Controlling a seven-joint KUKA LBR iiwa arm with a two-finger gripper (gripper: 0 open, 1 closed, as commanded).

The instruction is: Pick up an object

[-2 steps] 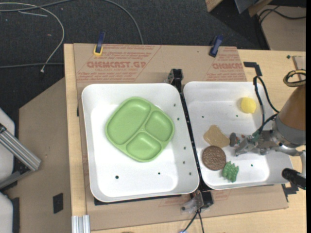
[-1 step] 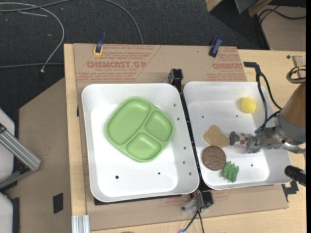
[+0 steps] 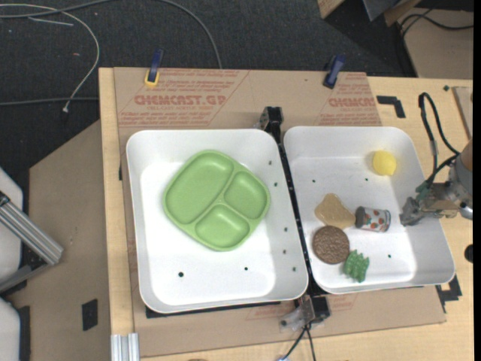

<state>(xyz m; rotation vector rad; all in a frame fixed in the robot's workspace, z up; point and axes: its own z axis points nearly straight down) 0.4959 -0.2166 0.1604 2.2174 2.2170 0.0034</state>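
Two shallow white bins side by side on a cardboard-covered bench. In the left bin [image 3: 150,277], a green divided plate [image 3: 216,199] with three compartments, set at a slant. In the right bin [image 3: 331,149], a yellow ball [image 3: 384,163] toward the far right corner; nearer the middle, a tan flat piece [image 3: 334,210] just beside a small printed can [image 3: 373,219] lying on its side; nearer still, a brown round disc [image 3: 331,244] touching a green toy [image 3: 356,266]. Gripper [image 3: 415,210] at the right bin's right rim, apart from every object, holding nothing; claw opening impossible to tell.
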